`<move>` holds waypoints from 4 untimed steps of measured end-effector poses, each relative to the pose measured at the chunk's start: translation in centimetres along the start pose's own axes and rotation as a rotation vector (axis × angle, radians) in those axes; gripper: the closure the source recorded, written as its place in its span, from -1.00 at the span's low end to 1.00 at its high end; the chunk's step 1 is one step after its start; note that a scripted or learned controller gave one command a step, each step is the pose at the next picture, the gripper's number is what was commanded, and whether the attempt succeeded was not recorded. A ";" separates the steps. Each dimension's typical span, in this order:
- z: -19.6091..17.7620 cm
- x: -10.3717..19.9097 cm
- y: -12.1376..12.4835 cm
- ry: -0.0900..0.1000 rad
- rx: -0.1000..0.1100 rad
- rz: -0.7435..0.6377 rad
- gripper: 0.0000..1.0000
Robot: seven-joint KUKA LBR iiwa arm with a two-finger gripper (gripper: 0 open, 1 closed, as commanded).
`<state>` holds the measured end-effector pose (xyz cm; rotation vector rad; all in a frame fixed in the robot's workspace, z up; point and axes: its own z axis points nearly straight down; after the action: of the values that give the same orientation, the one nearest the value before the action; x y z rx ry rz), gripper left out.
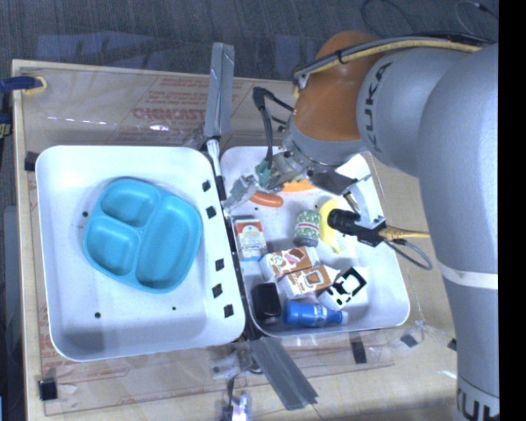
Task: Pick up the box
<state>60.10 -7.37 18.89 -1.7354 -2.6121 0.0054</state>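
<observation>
In the left half of the bench: shallow white plastic bin (57, 261) holding one blue plastic tray with three compartments (143, 233), which lies flat near the bin's middle.

Right-hand white plastic bin (394, 301), touching the left one along their shared rim, holds a crowd of things.
- Along its left wall, near end: small black rounded block (265, 303).
- Beyond that block: small red-and-white carton (249, 238), lying flat just beside the wall.
- Far left corner: two-finger gripper (266, 175), low over the bin floor. Jaw state: cannot tell, as the wrist hides the tips. Nothing visibly held.
- Just near-side of the gripper: orange-red sausage-shaped piece (266, 200), lying flat.
- Bin centre: brown-and-white printed cardboard box (301, 271), lying flat and skewed to the walls. It is just right of the carton and well apart from the gripper.
- Touching the box's near edge: blue plastic bottle (314, 314), on its side.
- Beyond the box: green-and-yellow round thing (308, 226), with a yellow thing (330, 217) beside it, partly hidden.
- Right of the box, touching it: black-and-white patterned block (350, 285).

Grey arm with orange band (438, 103) spans the right side, over the bin's far right part.
</observation>
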 end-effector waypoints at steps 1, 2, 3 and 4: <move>4.2 -0.9 -1.6 -0.005 -0.023 -0.016 -1.00; 4.8 -0.8 -2.1 -0.005 -0.033 0.004 -1.00; 3.9 1.2 -1.4 0.035 -0.016 -0.028 1.00; -4.7 2.6 -7.8 -0.002 -0.001 0.116 1.00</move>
<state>51.88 -7.97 23.68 -1.8859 -2.5093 0.0059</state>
